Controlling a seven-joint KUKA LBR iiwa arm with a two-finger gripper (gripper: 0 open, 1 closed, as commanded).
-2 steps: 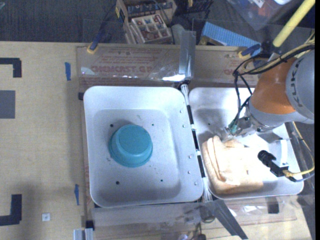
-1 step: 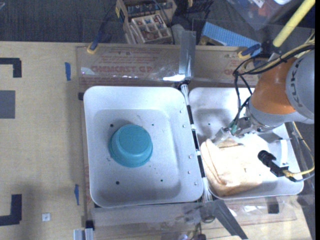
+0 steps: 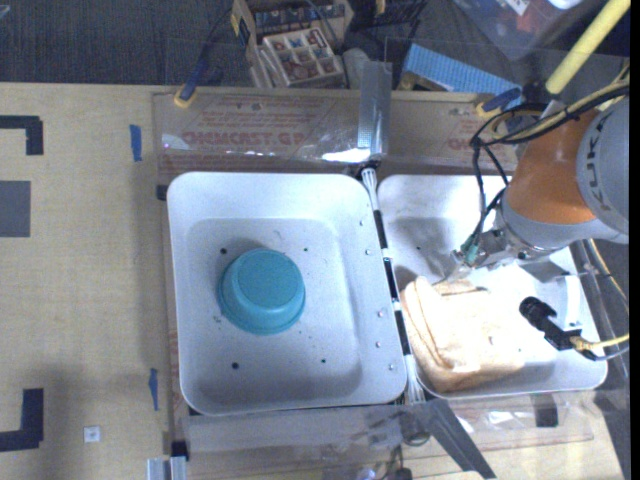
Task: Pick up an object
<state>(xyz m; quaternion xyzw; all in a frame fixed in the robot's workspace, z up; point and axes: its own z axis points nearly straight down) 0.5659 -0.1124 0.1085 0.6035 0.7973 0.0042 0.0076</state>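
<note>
Tan cloth (image 3: 465,333) sits under the jaws at its far edge; apart or together, can't tell. One cloth, right bin (image 3: 425,193); one teal bowl (image 3: 262,288), left bin (image 3: 200,218).

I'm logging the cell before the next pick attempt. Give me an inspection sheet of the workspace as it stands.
Surface: wooden bench bearing the left bin and right bin, both white.
Job's things: teal bowl mid left bin; tan cloth, rumpled, in the right bin.
Clutter: dark specks on the left bin's floor.
Grippers: gripper low at the cloth's far edge; contact unclear.
Cables: black cables loop above the arm's orange band.
Surroundings: blue tape on the bench; boxes behind.
</note>
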